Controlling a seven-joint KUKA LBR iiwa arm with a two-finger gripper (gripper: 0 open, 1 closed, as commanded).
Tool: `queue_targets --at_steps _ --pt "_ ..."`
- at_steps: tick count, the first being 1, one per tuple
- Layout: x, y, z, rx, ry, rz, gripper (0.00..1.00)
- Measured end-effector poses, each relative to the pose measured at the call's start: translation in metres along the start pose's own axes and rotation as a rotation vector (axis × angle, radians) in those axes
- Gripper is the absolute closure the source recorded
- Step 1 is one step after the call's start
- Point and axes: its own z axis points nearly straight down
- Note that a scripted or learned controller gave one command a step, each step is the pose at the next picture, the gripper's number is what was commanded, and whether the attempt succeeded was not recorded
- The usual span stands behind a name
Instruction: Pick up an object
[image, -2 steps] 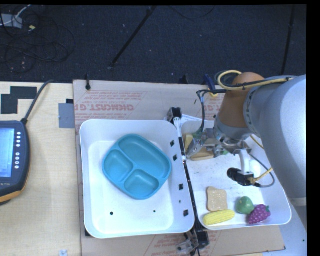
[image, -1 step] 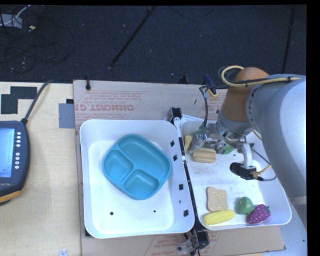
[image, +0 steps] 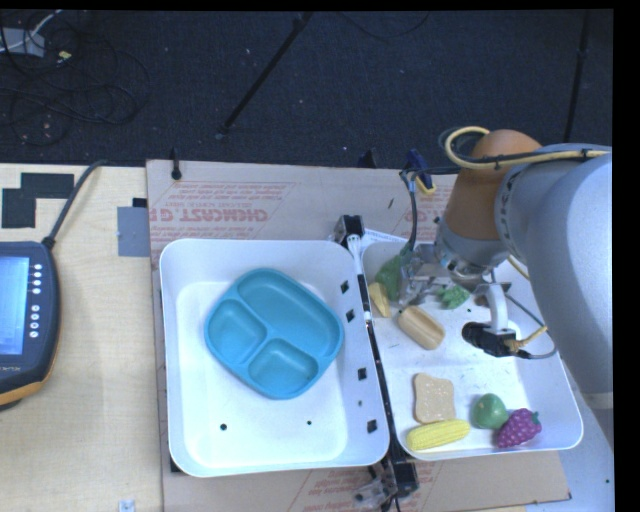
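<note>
My gripper (image: 418, 286) is low over the upper left part of the right bin (image: 560, 400), under the orange-banded wrist (image: 478, 205). It sits among a green leafy piece (image: 392, 270), a small yellow item (image: 378, 298) and another green bit (image: 455, 296). Just below it lies a tan bread roll (image: 421, 327). Nearer the front edge are a slice of toast (image: 433, 397), a yellow corn cob (image: 438, 434), a green pepper (image: 489, 410) and purple grapes (image: 518, 428).
The left bin (image: 190, 400) holds a blue divided plate (image: 272, 332). A black cable plug (image: 487, 340) hangs from the arm over the right bin. A ridge with clips (image: 362, 340) separates the bins. A tablet (image: 20, 305) lies at far left.
</note>
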Motion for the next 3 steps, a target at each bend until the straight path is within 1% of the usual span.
queue_targets --at_steps 1,2,3 --pt "-0.001 0.000 0.000 0.001 -0.003 -0.001 0.00" --pt "-0.033 0.001 0.007 -0.006 0.001 0.010 0.00" --pt "-0.033 0.001 -0.003 -0.003 0.001 0.006 1.00"
